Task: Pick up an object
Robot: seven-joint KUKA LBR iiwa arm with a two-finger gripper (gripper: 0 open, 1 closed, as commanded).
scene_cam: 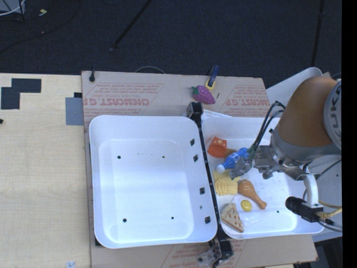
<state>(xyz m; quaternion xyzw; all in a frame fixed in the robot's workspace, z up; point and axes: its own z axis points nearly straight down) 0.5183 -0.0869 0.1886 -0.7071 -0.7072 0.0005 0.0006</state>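
Toys for picking lie heaped in the right bin [279, 219]: a blue bottle [235, 159], an orange wedge [218, 147], a yellow corn cob [225, 186], a brown drumstick [251, 193], a small yellow piece [246, 206] and a sandwich triangle [232, 217]. From my seat I see the pincer [249, 164] low over the bin, just beside the blue bottle and above the corn; whether it is spread or pinching anything I cannot tell. I see the left bin [100, 149] alongside, touching the right one. A purple toy [204, 94] rests on the cardboard [139, 96] behind both bins, on the desk [39, 177].
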